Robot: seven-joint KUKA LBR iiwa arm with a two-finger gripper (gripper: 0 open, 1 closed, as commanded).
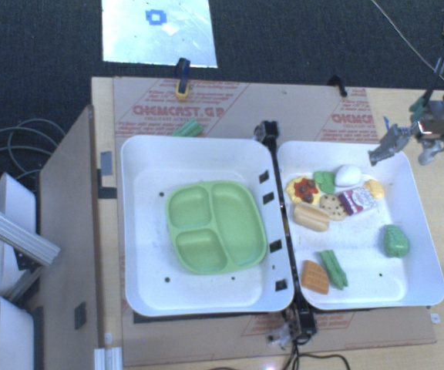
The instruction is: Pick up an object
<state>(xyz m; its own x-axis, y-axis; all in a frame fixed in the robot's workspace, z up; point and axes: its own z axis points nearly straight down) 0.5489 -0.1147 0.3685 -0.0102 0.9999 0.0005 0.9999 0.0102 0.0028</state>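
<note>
The right bin (418, 284) holds several toy foods. At its back lie a pizza slice (303, 189), a white egg (348, 175), a purple packet (357, 200), a cookie (331, 205) and a hot dog bun (311, 218). A green lump (395, 240) rests alone at the right. Near the front are a green pod (332, 268) and an orange wedge (314, 277). My gripper (404, 156) hangs above the bin's back right corner, open, with nothing between its fingers. It is up and to the right of the egg and clear of all the toys.
In the left bin (141, 206) lies a green divided plate (214, 226). A black hinge strip (277, 206) runs between the bins. A cable (395, 21) crosses the dark floor behind the bench, and a yellow clamp (182, 79) sits at the back edge.
</note>
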